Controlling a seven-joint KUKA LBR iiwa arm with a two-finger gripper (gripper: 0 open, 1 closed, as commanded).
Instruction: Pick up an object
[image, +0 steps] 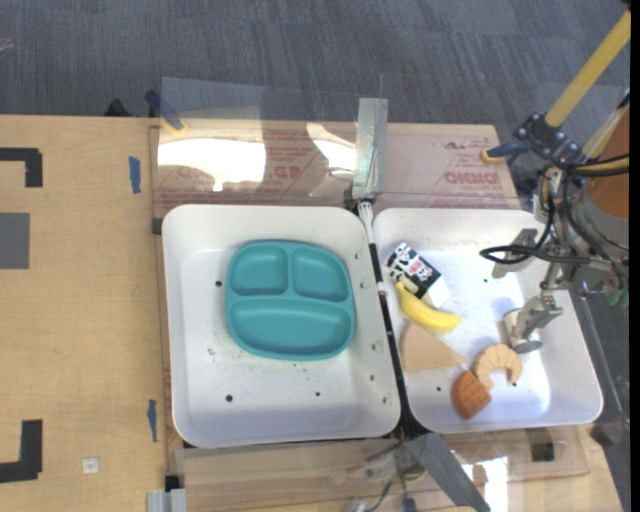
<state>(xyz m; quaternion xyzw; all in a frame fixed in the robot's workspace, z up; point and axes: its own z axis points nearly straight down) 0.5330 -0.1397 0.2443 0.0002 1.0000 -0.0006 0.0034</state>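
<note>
Croissant (500, 362) first, since it is the piece nearest my pincer (527, 328): it lies just below and slightly left of it in the camera view, curled and tan, on the floor of the right bin (470, 245). From this slant I cannot tell whether it touches the pincer or sits just apart from it.

Farthest to my pincer's left is the left bin (190, 230), 1 of the 2 white bins side by side. In it lies a teal plate (291, 300) with 3 compartments, flat and well apart from my pincer.

Across the wall between the bins, a black-and-white cow-patterned piece (413, 270) lies up and to the left of my pincer. A banana (428, 312) sits just below it, at about my pincer's height and to its left. A tan wedge (428, 352) lies under the banana's lower end, down and left of my pincer. A round orange-brown lump (471, 393) is lower still, just beside the croissant's left end.

My pincer hangs low over the right side of the right bin. I cannot tell whether it is wide or narrow, and I see nothing held in it.
</note>
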